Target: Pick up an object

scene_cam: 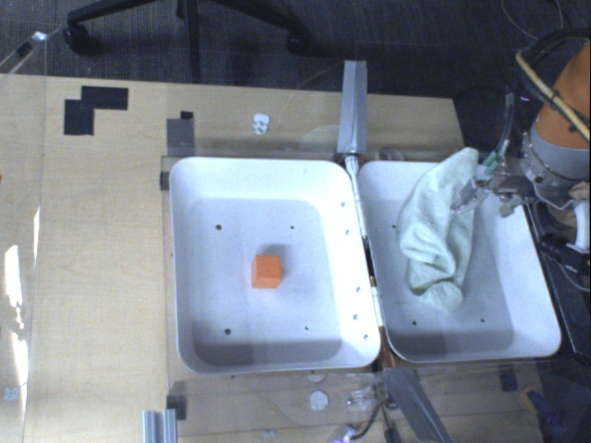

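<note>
- Cloth is lying crumpled in the right bin, its top corner lifted toward 2 o'clock, where the gripper is meeting it.
- Gripper appears to be pinching that raised corner, though the fingers are blurring into the fabric, so I cannot tell for certain.
- Doing this well, I judge, is meaning a slow straight lift, keeping the hanging folds off the bin wall (cloth slips easily from a thin pinch).
- Cube is sitting alone in the left bin, at 9 o'clock from the cloth, well apart.
- Arm is being cut off at the frame edge; the cloth's folds are hiding whatever lies beneath.
</note>
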You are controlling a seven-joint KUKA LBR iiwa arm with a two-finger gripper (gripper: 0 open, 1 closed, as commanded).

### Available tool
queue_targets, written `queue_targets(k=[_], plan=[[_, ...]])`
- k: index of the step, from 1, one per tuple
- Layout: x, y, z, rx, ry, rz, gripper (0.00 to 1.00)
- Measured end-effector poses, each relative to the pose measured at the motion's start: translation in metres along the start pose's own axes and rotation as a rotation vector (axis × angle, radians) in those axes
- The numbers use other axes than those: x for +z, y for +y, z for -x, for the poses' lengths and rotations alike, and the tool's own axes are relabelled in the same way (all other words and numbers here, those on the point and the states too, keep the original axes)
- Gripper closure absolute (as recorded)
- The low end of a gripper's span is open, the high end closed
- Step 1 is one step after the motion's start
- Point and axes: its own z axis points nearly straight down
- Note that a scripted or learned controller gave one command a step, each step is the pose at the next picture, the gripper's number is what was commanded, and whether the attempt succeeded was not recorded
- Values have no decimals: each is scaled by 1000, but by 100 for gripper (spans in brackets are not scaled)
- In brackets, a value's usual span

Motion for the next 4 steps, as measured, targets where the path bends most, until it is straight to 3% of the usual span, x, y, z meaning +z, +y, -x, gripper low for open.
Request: queue_targets(k=[1, 2, 3, 4], plan=[[111, -1, -7, 95, 0, 4, 0], [120, 62, 22, 165, -2, 6, 0], [107, 64, 20, 156, -4, 11, 100], [4, 77, -17, 169, -1, 4, 100]])
